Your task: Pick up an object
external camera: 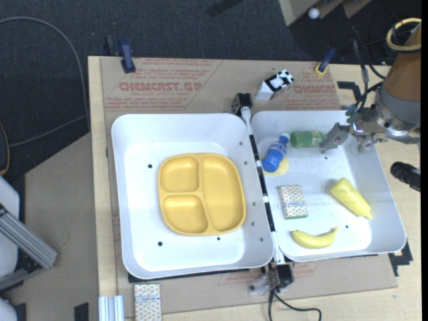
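The arm (401, 89) is cut off by the right edge, its upper links out of frame. Its end effector (346, 138) hangs over the far right corner of the right bin (381, 179); its fingers are too small and blurred to tell whether they are parted. A green object (306, 138) at the far side of that bin is blurred and partly hidden behind a blue-capped bottle (275, 154). The printing on the counter (100, 179) runs under both bins. A patterned card (148, 301) at the near edge is cropped by the frame.
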### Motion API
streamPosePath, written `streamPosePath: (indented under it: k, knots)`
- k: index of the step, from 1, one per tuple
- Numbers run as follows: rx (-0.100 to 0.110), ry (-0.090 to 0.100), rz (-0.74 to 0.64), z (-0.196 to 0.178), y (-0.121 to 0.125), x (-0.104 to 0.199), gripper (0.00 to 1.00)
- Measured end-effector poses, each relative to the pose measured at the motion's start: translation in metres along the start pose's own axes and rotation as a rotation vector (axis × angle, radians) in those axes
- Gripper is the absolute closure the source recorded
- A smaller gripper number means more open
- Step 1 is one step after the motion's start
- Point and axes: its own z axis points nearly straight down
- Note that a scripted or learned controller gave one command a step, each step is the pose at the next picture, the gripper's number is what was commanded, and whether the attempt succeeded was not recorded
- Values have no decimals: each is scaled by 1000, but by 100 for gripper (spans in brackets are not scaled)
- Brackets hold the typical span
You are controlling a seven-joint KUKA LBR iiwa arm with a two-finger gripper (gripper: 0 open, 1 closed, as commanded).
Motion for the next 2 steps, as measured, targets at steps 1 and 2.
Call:
streamPosePath:
  k: [1,2]
  knots:
    - [0,0,1,49,-43,-24,0]
    - [1,1,1,111,-41,-34,0]
